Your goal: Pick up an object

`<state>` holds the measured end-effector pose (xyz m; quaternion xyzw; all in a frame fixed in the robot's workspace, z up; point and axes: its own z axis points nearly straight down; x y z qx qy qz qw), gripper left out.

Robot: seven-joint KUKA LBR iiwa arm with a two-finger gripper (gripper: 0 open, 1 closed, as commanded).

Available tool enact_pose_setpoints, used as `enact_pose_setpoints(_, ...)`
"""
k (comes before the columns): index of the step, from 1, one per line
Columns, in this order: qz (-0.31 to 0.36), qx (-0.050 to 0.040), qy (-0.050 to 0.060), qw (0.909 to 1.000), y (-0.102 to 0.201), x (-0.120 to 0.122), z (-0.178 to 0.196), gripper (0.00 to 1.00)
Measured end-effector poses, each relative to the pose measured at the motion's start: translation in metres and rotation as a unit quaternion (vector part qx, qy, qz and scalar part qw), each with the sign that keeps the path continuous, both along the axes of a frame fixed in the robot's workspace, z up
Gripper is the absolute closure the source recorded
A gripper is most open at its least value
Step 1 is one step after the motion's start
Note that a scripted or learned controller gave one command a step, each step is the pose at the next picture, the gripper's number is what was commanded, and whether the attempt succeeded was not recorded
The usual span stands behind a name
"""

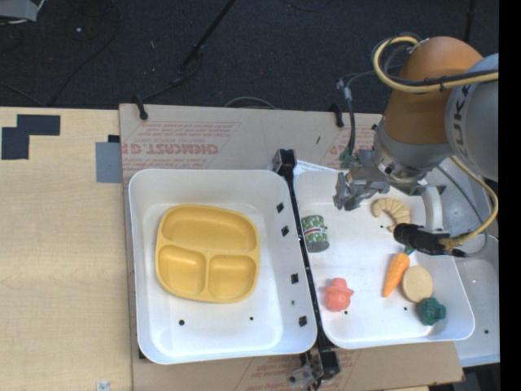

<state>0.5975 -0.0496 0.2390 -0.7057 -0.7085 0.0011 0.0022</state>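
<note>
Over the right white bin [358, 332], the end effector [352, 194] hovers, grip state unclear, holding nothing visible; approach step. Next: descend onto the pale croissant-shaped toy [391, 209] just right.

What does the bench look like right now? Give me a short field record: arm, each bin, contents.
arm: reaching in from the right, gripper over the far part of the right bin
left bin: yellow divided plate
right bin contents: small can, pink toy, carrot, croissant, round cracker, green broccoli
held: nothing seen in the gripper
</note>
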Motion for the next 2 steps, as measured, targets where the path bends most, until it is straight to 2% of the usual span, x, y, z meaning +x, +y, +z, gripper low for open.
enact_pose_setpoints(1, 0.001, 0.0001, 0.000, 1.0000, 0.053, -0.006, 0.005, 1.00)
enact_pose_setpoints(2, 0.001, 0.0000, 0.001, 1.0000, 0.102, -0.027, 0.004, 1.00)
